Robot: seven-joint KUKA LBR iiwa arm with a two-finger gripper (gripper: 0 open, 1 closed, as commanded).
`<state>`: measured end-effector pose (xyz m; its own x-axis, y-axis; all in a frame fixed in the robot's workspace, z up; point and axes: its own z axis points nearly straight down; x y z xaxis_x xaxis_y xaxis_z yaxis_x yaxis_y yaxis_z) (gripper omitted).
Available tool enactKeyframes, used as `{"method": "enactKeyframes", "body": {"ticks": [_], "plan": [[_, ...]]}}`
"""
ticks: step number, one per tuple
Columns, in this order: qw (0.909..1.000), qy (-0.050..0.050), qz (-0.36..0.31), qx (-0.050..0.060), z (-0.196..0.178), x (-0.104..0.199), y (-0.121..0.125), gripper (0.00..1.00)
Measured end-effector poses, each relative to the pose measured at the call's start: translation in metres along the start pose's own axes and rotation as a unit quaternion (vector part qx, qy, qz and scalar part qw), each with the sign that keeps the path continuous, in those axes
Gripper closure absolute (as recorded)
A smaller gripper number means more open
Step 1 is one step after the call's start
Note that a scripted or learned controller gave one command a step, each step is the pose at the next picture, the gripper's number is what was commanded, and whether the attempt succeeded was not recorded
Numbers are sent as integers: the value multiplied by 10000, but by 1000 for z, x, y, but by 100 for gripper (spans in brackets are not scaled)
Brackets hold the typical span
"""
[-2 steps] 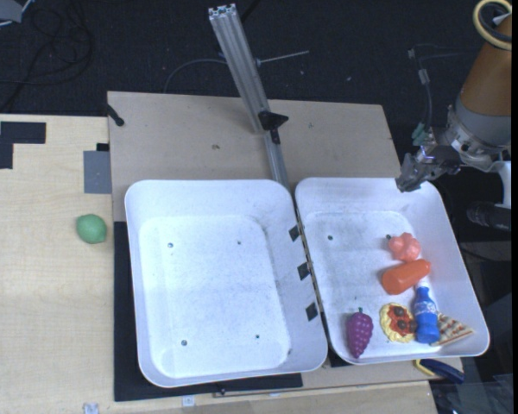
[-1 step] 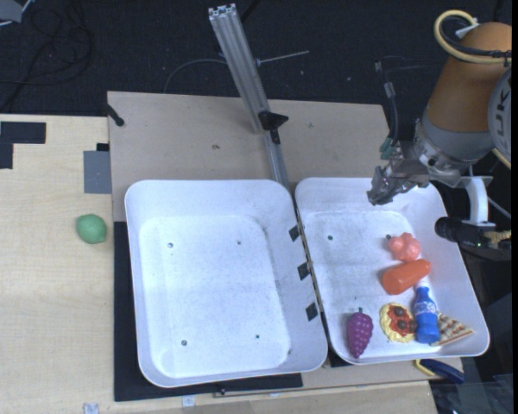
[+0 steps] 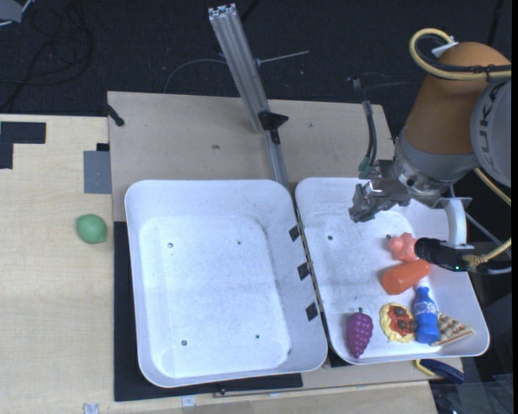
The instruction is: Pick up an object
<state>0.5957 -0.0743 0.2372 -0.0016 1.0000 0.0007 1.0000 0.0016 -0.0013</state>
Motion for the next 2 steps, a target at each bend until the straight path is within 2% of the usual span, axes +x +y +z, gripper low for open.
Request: {"method": "enactKeyframes", "body": {"ticks": [1,2], "plan": [[10000,-3,-6,-8,-8,48,-19,100],[10000,1,-8,-1,-3,98,-50,100]]}}
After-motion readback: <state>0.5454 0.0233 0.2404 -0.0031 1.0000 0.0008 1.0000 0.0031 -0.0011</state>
